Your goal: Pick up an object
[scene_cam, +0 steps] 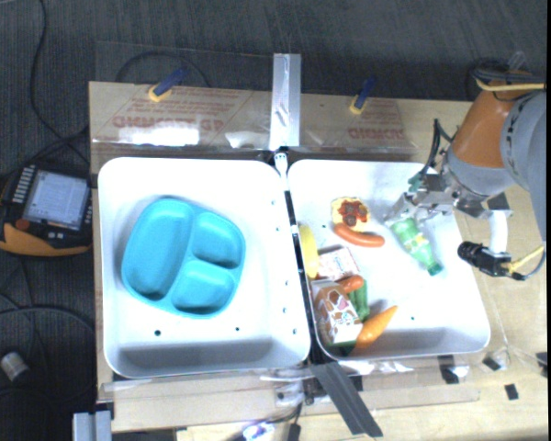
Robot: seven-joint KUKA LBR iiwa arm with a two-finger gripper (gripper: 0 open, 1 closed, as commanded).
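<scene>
My gripper (421, 202) is low over the upper right part of the right bin (445, 315), at the far end of a green bottle (417, 244) that lies on the bin floor. The bottle's clear top end is right under the gripper, and I cannot tell whether they touch. To the left lie a sausage (360, 237) and a small pizza slice (350, 211). Along the bin's left wall are a yellow piece (308, 251), a white box (338, 265), a brown packet (338, 310) and an orange carrot (376, 325).
A blue divided plate (184, 255) lies in the left bin (129, 343). The arm's orange band (482, 131) and grey body come in from the right, over the right bin's far corner. A black fitting (482, 255) hangs off the arm by the bin's right rim.
</scene>
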